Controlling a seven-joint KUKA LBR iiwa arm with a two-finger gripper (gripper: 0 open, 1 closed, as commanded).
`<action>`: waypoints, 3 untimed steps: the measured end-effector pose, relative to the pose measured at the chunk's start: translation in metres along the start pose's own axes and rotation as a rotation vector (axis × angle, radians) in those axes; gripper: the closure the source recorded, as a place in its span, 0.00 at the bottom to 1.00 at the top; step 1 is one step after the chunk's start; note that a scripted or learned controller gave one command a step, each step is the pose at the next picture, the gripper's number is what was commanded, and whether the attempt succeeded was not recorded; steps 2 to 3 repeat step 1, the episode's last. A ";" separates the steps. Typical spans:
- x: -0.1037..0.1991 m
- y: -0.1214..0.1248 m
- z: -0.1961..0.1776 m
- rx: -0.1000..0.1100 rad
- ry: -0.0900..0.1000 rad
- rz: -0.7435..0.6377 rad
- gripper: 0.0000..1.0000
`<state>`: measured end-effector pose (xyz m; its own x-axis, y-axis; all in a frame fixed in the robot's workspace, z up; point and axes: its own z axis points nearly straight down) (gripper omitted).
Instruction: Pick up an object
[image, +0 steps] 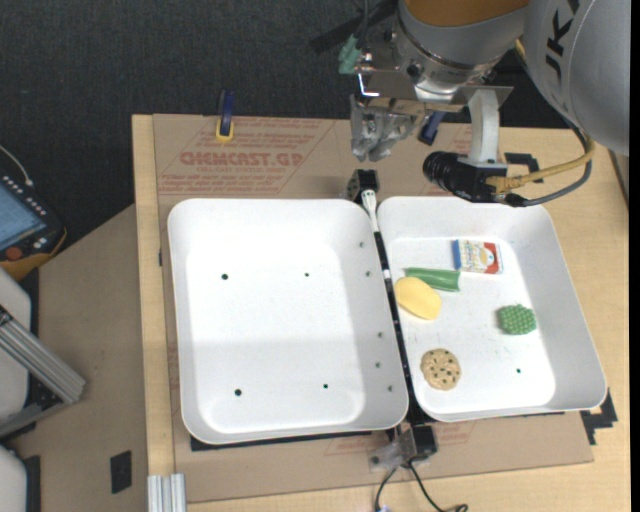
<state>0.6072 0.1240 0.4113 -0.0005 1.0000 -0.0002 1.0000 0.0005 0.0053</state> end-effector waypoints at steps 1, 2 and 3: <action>0.001 0.001 -0.011 -0.003 0.000 -0.001 1.00; 0.001 0.001 -0.011 -0.003 0.000 -0.001 1.00; 0.001 0.001 -0.011 -0.003 0.000 -0.001 1.00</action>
